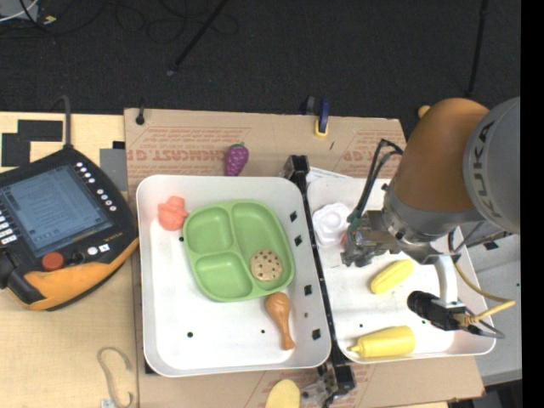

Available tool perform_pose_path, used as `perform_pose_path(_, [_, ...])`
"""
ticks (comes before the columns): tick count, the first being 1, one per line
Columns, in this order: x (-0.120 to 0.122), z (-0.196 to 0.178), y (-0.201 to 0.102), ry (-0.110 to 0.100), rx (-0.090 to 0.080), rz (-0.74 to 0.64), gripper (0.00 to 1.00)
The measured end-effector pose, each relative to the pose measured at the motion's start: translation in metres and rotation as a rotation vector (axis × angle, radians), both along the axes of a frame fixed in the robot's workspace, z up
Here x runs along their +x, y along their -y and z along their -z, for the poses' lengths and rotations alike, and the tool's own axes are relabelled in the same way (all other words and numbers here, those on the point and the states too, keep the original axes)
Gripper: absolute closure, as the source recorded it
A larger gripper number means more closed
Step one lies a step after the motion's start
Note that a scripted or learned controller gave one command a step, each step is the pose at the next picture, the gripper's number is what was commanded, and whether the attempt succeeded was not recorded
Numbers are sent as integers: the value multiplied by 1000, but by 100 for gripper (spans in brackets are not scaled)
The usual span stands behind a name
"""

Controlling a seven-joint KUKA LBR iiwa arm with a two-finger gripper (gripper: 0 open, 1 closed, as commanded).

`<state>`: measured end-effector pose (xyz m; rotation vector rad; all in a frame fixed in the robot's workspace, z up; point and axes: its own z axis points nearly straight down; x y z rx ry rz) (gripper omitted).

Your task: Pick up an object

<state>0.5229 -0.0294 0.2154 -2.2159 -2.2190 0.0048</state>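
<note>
Two shallow white bins sit side by side on a cardboard sheet point(187, 138) covering the surface. The left bin point(212, 334) carries a green divided plate point(223, 236) near its middle, with a chocolate-chip cookie point(267, 266) in the plate's lower right compartment. A pink toy point(172, 212) lies in that bin's far left corner, just beside the plate. A toy drumstick point(280, 315) lies near the bin's right edge, close below the plate.

The grey arm point(450, 172) reaches over the right bin point(361, 308), and its pincer point(355, 246) hangs above the far left part of that bin. Whether it is open or closed cannot be told, and nothing can be seen in its hold. A crumpled white toy point(330, 221) lies just beside the pincer, toward the bin's far left corner. A stubby yellow toy point(391, 276) lies near the bin's middle, tilted. A yellow squeeze bottle point(382, 342) lies on its side along the near edge.

Purple toy grapes point(236, 158) rest on the cardboard beyond the left bin. A teach pendant point(59, 219) lies off the cardboard's left edge.
</note>
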Motion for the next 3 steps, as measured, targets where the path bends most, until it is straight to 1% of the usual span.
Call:
perform_pose_path(1, [-32,-9,-25,0,0,1,100])
perform_pose_path(2, [-45,-5,-41,0,-1,1,100])
perform_pose_path(3, [-39,-22,-34,4,-2,6,100])
